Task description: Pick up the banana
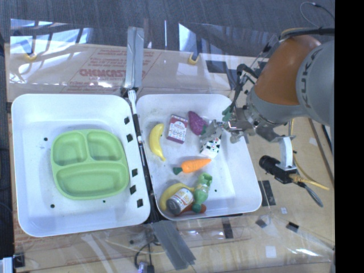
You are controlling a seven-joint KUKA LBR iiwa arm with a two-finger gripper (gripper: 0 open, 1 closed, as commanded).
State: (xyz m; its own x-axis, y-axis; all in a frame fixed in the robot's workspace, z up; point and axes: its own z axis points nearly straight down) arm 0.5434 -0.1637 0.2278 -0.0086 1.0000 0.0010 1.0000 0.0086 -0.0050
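Note:
The yellow banana (156,141) lies in the right bin (242,169), close to its left wall, its length running roughly front to back. My gripper (214,130) hangs over the right half of that bin, well to the right of the banana. It is just above a small black-and-white toy (210,147) and beside a purple item (196,122). Nothing of the banana is covered.
A red box (177,128) sits between banana and gripper. An orange carrot (193,165), a green bottle (203,187), a can (181,200) and a yellow item (169,191) crowd the bin's front. The left bin (28,118) holds a green divided plate (88,164).

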